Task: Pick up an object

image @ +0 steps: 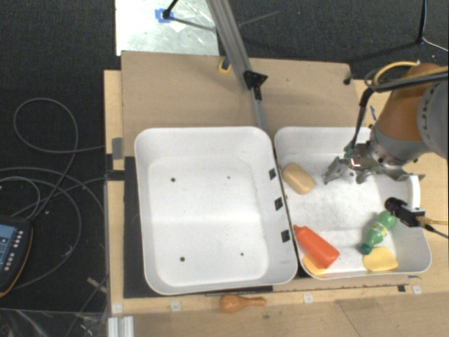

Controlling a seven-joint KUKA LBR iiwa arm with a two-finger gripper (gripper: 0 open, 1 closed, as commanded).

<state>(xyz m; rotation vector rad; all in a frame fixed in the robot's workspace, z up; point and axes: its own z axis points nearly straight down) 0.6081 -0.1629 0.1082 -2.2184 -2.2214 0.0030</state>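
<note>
Grey gripper [345, 170] above right bin [330, 142], fingers spread, nothing between; arm cut off at frame edge.

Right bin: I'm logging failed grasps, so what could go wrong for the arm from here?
1. The gripper hangs over bare floor of the right white bin, beside the tan rounded block; closing here would likely catch nothing.
2. The orange bottle, green bottle and yellow lemon-like piece crowd the bin's near wall, leaving a grasp little room.
</note>
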